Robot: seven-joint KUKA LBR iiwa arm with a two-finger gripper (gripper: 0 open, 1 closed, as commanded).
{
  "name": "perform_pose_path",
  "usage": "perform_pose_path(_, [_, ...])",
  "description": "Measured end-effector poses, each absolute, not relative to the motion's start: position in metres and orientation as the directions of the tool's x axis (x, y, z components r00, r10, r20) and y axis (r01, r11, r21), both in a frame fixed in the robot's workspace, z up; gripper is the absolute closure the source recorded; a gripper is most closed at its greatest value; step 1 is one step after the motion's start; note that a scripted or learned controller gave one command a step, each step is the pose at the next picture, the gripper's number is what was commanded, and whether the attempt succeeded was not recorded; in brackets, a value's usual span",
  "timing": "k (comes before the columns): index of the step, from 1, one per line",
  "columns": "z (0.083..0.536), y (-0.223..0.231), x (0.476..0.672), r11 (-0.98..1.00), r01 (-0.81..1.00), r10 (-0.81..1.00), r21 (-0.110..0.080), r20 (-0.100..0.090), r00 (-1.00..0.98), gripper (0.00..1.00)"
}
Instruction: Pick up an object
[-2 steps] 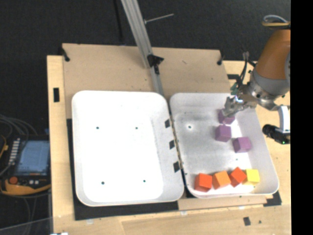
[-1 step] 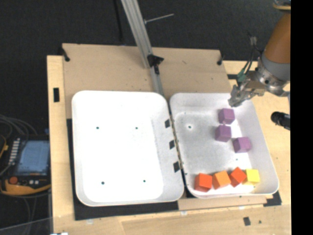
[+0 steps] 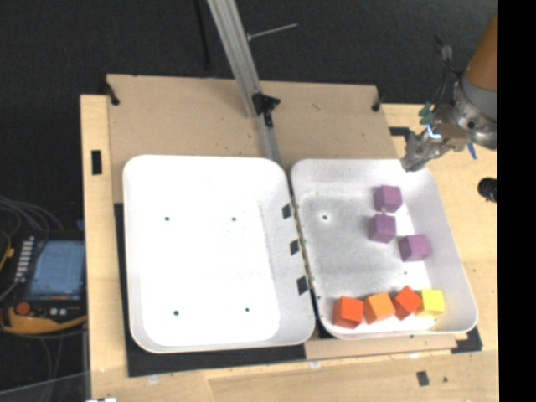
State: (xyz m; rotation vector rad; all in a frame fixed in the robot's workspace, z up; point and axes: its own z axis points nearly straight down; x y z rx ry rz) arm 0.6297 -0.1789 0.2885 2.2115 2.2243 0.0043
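Camera view puts your two-finger gripper (image 3: 416, 159) at the far right corner of the right-hand shallow white bin (image 3: 335, 182), hanging just over its rim, with the grey arm and its orange band (image 3: 481, 61) reaching in from the right. Whether the gripper is spread or closed you cannot tell from this angle, and nothing can be made out in it.

The nearest candidate is the uppermost small purple cube (image 3: 387, 197), which lies just down and to the left of the gripper, inside the bin. Two more purple cubes (image 3: 383, 227) (image 3: 414, 246) follow it in a loose line toward the near side. Well apart from the gripper, a row of orange-red cubes (image 3: 348, 311) and one yellow cube (image 3: 433, 301) sits packed along the near wall.

The cubes have no long axis, so your likely move is a short shift inward, then down; the uppermost purple one stands free of its neighbours.
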Motion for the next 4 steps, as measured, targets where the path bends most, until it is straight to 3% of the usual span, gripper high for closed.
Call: perform_pose_path(4, [0.262, 0.006, 0.587, 0.008, 1.000, 1.000, -0.001, 0.002, -0.008, 1.00])
